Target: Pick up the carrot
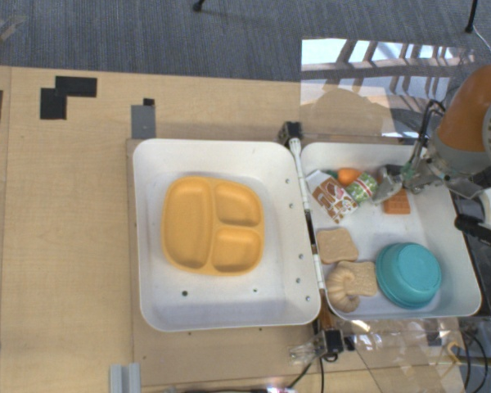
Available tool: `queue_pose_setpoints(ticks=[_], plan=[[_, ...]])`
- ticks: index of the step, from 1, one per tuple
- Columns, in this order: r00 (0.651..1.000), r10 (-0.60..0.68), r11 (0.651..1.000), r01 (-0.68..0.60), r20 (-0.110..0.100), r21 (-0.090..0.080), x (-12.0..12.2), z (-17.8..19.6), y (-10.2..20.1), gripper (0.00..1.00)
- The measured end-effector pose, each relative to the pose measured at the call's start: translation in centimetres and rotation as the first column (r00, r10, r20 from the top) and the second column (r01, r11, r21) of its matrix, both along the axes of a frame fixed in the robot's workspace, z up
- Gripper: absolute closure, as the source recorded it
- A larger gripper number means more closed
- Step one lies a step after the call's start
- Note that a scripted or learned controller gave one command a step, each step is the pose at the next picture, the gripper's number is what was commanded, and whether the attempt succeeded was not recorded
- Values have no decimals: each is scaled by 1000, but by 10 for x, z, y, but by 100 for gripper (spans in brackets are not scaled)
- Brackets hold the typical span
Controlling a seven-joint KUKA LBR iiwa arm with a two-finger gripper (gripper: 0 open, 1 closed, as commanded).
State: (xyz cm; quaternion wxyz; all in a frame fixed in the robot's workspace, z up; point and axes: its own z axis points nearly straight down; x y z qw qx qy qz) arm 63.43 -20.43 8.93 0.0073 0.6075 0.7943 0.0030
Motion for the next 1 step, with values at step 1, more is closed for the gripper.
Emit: queue_pose_setpoints(ticks=[1], plan=[[993,119,993,-119,6,-4,15,207,17,0]])
